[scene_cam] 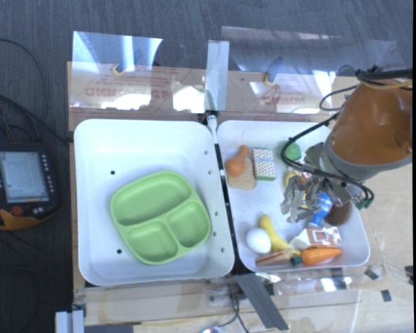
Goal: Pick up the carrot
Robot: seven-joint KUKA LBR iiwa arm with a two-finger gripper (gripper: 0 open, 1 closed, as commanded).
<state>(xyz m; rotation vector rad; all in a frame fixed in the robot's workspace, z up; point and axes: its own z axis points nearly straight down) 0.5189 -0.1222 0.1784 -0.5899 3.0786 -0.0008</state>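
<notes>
A black handheld control pendant with a pale screen [19, 179] lies on the dark floor at the far left, well apart from the bench. The left shallow white bin [97, 144] holds a light green plastic plate with three compartments [161, 216], set at a slant near the bin's middle.

Just across the divider, the right shallow white bin [243, 252] is crowded. At its far left corner an orange drumstick-shaped toy [237, 161] rests against a tan slice of toy bread [242, 179], with a small patterned box in green and white [264, 164] beside them. Nearer the front lie a white egg [258, 241] and a yellow banana [272, 231], touching each other. A round green object [292, 150] sits toward the bin's far side.

The smooth orange carrot [322, 255] lies on its side along the near wall of the right bin, toward the right corner, just below a small white and red carton [322, 238] and next to a brown stick-like piece [274, 258].

The grey two-finger gripper [299, 203] hangs over the middle of the right bin, above a clutter of small colourful items and apart from the carrot, further from the near wall. Whether it is released or clenched cannot be told from this angle. The arm's broad orange band [373, 125] rises to the right.
</notes>
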